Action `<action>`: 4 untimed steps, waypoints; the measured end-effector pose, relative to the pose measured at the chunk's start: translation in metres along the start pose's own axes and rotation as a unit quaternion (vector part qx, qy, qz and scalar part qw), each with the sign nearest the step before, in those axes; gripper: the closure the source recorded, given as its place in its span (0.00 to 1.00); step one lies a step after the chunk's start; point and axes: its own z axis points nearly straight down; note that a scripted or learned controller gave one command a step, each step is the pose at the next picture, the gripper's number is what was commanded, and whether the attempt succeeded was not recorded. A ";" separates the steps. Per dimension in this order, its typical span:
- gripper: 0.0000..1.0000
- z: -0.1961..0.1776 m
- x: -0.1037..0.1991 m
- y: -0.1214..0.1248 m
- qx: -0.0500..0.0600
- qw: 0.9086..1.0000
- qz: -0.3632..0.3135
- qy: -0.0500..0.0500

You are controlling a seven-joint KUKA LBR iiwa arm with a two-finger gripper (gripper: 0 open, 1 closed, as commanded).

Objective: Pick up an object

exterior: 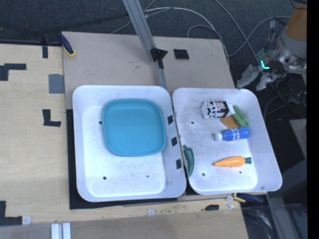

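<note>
Two fingers [245, 77] of the gripper [254, 79] stand spread apart with nothing between them. The gripper hangs just outside the far right corner of the right bin [264, 148], over the dark floor rather than over the bin's white bottom. Behind it the grey arm [294, 49] rises towards the top right corner, with its orange band [299, 20] above the wrist.

Closest to the gripper, in the far part of the right bin, lies a small black-and-white carton [215, 109]. Just beside it are a green piece [241, 116] and an orange-brown piece [229, 122], the three crowded together and seemingly touching. Just nearer the camera lies a blue bottle [234, 134] on its side, white cap towards the left. A toy carrot [231, 161] lies apart from the cluster near the front of the bin, its green stub pointing right. A dark green object [189, 160] rests against the bin's left wall, by the seam between the bins.

The left bin [89, 183] holds a turquoise square plate [134, 127], lying flat.

Beyond the bins a grey metal bar [141, 26] slants down to a black clamp [158, 54] near the seam, and thin cables [209, 21] loop over the board towards the arm. A blue and yellow clamp [67, 44] sits at the board's far left corner.
</note>
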 end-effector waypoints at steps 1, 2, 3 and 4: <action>0.00 0.000 0.000 0.000 0.000 1.000 0.000 0.000; 0.00 0.045 0.004 0.006 0.001 1.000 0.000 0.000; 0.00 0.107 0.009 0.001 0.003 1.000 0.000 0.001; 0.00 0.148 0.008 0.006 0.000 1.000 0.000 0.000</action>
